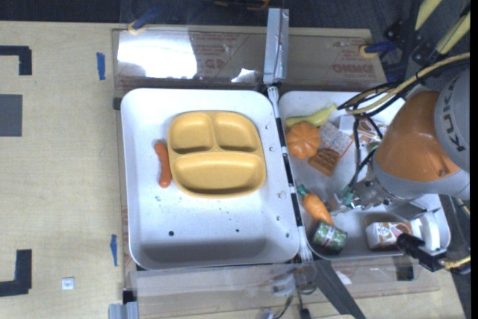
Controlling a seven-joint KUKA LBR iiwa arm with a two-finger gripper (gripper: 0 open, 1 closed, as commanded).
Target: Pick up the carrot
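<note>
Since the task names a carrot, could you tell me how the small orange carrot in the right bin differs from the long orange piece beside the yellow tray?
The carrot lies in the right bin, tilted, tapered, with a green top. The long orange piece lies in the left bin, upright in the view, even in width, touching the yellow tray. Both are orange.

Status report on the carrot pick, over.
Gripper low in the right white bin, beside the small orange carrot. Carrot lies on bin floor, near the divider. Green-lidded round can touches the carrot's lower end; orange pumpkin-shaped toy apart, above.
</note>
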